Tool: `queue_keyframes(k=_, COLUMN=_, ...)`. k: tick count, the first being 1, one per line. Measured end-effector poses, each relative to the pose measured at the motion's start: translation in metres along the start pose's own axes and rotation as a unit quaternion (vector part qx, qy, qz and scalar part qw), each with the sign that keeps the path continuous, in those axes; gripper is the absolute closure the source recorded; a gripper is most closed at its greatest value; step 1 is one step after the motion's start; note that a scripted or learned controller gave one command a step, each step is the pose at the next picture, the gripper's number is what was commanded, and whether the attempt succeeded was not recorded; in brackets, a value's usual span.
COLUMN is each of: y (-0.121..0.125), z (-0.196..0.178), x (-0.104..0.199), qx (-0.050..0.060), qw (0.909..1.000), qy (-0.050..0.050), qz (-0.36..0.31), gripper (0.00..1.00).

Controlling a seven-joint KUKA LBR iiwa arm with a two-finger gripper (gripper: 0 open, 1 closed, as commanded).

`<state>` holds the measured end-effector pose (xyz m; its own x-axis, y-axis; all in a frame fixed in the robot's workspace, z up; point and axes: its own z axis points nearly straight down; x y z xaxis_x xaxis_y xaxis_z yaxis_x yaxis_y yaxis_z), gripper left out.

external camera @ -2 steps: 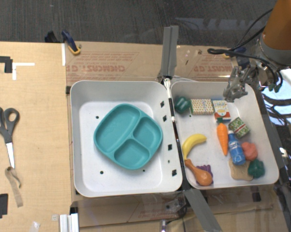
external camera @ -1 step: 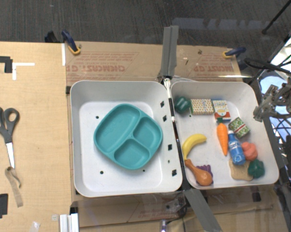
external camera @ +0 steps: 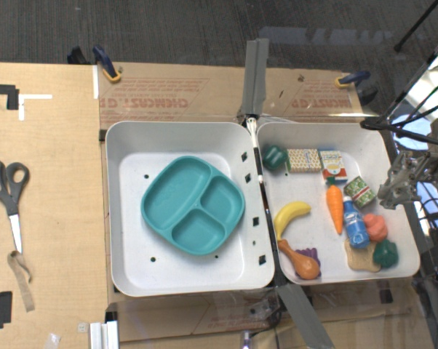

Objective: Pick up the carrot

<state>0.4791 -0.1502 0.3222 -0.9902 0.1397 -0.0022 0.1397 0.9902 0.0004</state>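
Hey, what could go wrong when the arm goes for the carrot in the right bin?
1. The carrot lies tight against the blue bottle and just below the green-and-white packet, so the fingers might catch or nudge those instead.
2. The gripper sits over the bin's right edge; reaching across, it may brush the bottle first.

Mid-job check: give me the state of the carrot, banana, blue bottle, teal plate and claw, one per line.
carrot: lying in right bin, not gripped
banana: lying loose left of carrot
blue bottle: lying on its side, touching carrot
teal plate: flat in left bin, nothing on it
claw: over right bin's right edge, apart from carrot
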Motion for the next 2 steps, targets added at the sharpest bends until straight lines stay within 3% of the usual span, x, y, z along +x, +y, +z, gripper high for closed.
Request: queue_keyframes(k=2, y=0.0002, z=-0.0181, x=-0.0037, qx=0.000, qw=1.0000, qy=-0.004, qz=0.002, gripper=1.00)
